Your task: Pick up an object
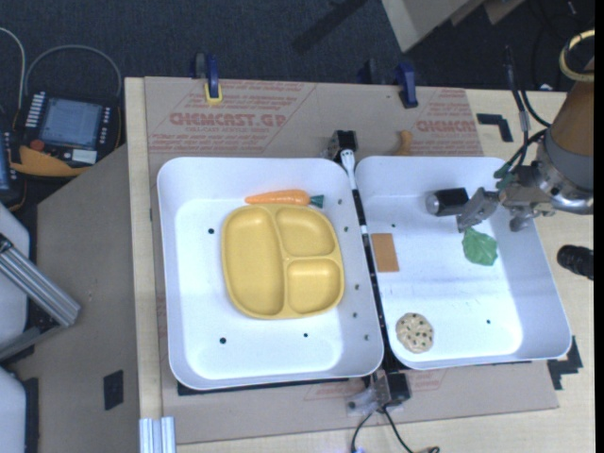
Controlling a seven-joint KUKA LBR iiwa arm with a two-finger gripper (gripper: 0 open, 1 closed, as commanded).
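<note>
**Open gripper point(495, 217) by the green piece point(479, 248)**

Its fingers point(470, 215) stood apart, holding nothing, close by that piece in the right bin point(543, 291) (spread to straddle it, I judged). The cookie point(414, 331) lay well clear.

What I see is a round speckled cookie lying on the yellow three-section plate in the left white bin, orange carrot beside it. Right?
No. The camera view shows the round speckled cookie in the right white bin, near its front edge, not on the yellow three-section plate. The plate does sit in the left white bin, orange carrot beside it.
</note>
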